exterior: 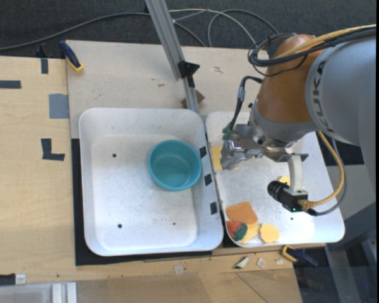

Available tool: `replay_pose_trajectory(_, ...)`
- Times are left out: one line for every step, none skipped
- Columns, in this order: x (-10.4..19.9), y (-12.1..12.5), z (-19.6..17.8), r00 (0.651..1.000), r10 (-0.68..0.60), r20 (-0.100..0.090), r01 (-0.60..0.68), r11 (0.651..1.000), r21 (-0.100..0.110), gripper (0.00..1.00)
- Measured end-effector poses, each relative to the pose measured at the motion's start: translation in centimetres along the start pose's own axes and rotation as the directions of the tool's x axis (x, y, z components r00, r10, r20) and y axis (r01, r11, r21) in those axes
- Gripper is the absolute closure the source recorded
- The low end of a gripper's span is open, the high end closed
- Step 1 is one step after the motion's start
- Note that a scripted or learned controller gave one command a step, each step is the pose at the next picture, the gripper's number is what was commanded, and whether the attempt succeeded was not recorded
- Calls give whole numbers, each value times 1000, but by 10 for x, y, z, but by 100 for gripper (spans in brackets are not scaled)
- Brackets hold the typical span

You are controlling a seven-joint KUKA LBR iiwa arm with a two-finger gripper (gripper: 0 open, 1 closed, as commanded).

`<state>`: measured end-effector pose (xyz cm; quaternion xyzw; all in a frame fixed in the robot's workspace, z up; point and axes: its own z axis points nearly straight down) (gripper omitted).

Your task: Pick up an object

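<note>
My gripper [232, 155] is low over the left side of the right bin [316, 229], close to the wall shared with the left bin. A pale yellow object [217, 160] lies right at the gripper's left, partly hidden under it. Whether the gripper touches it is unclear. Near the bin's front lie an orange piece [242, 211], a small red and green item [238, 231] and a yellow disc [269, 233]. A teal bowl [174, 164] stands upright in the middle of the left bin [107, 188].
The grey arm with its orange band [290, 81] covers the back of the right bin. A black cable plug [284, 194] hangs over that bin's middle. A slanted metal pole [170, 43] rises behind the bins. Yellow clamps sit on the bench edges.
</note>
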<state>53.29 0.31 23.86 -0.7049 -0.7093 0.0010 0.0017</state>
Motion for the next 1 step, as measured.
replay_pose_trajectory(47,-2,-2,1000,-1,0,1,1000,-2,100)
